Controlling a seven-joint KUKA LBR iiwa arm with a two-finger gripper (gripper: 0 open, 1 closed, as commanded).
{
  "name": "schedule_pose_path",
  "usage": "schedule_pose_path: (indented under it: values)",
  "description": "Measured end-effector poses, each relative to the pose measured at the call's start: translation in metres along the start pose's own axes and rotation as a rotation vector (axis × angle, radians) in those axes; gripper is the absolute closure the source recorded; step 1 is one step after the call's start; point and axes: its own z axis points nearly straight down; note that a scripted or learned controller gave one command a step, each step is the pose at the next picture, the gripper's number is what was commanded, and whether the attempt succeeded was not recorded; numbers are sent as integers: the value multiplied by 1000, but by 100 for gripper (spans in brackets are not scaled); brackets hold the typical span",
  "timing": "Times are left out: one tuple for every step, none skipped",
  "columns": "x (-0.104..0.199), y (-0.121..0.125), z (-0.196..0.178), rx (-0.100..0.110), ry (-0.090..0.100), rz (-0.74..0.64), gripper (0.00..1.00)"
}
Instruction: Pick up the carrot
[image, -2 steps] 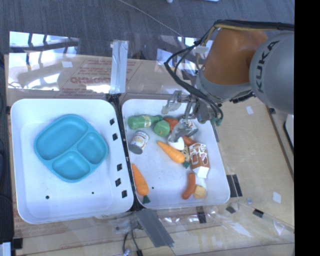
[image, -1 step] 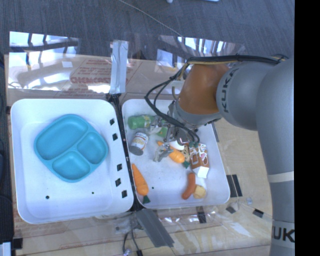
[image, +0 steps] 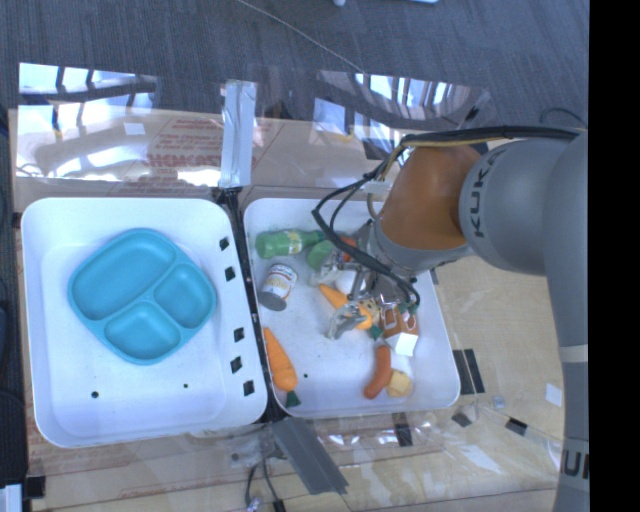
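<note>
The carrot (image: 280, 362), orange with a green stub, lies along the lower left wall of the right bin (image: 300, 218). My gripper (image: 352, 312) hangs low over the middle of that bin, to the right of the carrot and a little further back, and apart from it. A small orange wedge (image: 333, 296) lies just to the gripper's left. The grey and orange arm (image: 430, 200) covers the bin's right rear part.
A green bottle (image: 285, 243) and a small can (image: 278, 285) lie in the right bin's back left. A brown sausage (image: 378, 372) and small white and yellow blocks (image: 402, 362) sit at its front right. The left bin holds a blue divided plate (image: 142, 293).
</note>
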Motion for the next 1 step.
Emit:
schedule_pose_path:
  values:
    - [-2, 3, -11, 0, -4, -9, 100]
